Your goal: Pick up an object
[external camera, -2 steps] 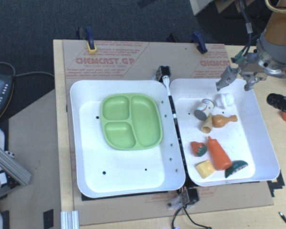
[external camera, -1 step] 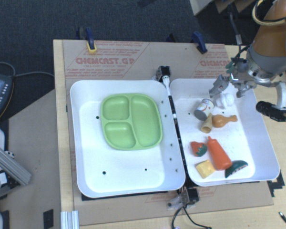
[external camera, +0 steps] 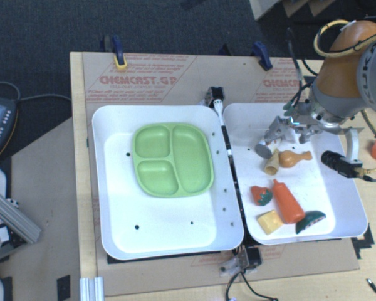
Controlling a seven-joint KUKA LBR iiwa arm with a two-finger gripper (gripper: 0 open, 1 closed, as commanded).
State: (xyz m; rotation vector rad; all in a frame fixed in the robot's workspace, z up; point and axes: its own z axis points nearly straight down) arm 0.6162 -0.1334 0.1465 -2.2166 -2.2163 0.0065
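The counter (external camera: 81, 168) carries two shallow white bins side by side. The left bin (external camera: 169, 237) contains a green divided plate (external camera: 173, 158) with three compartments, lying flat in the upper half of the bin.

The right bin (external camera: 348, 199) contains five small items. A tan drumstick-shaped piece (external camera: 293, 158) lies with its long axis nearly horizontal, its narrow end pointing right. A small beige cone-like piece (external camera: 272, 163) lies just beside it on the left. An orange carrot-shaped piece (external camera: 287, 202) lies with its long axis running from upper left to lower right. A red strawberry-like piece (external camera: 261, 195) sits just left of the carrot. A yellow block (external camera: 269, 221) lies below these, and a dark green piece (external camera: 312, 218) lies by the carrot's lower end.

The gripper (external camera: 272, 140) is low over the upper part of the right bin, near the beige piece. Whether the fingers are released or clenched cannot be determined.
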